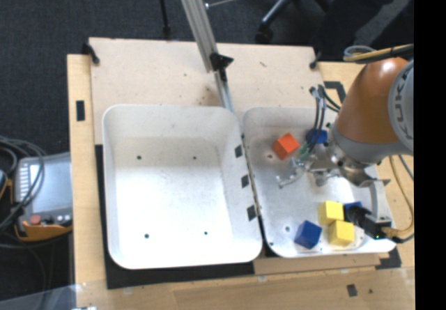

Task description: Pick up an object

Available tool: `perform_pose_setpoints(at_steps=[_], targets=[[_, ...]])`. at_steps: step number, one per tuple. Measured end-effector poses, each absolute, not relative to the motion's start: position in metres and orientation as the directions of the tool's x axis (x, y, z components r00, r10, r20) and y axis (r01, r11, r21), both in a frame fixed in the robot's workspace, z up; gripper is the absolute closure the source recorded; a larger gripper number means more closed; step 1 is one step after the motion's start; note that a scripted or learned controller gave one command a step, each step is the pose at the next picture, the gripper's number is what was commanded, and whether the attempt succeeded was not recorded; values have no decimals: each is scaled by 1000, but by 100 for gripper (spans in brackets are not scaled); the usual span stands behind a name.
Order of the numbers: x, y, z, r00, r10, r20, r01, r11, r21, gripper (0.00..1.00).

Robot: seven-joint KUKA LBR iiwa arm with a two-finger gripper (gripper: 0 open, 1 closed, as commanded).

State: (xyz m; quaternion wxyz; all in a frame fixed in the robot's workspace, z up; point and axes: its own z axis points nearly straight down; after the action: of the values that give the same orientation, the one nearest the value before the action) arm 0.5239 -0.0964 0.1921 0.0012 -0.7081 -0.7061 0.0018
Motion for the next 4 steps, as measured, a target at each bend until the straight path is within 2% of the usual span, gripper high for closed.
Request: perform_pose_setpoints(at_steps=[1, 2, 3, 4], targets=[[529, -98, 131, 2, 1000, -1, 1000, -2, -6, 0], [530, -99, 97, 3, 1000, -2, 1000, -3, 3, 0], [532, -100, 109, 10, 1000, -1, 1000, -10, 8, 100], [530, -102, 153, 5, 1000, -1, 1000, -5, 6, 100]])
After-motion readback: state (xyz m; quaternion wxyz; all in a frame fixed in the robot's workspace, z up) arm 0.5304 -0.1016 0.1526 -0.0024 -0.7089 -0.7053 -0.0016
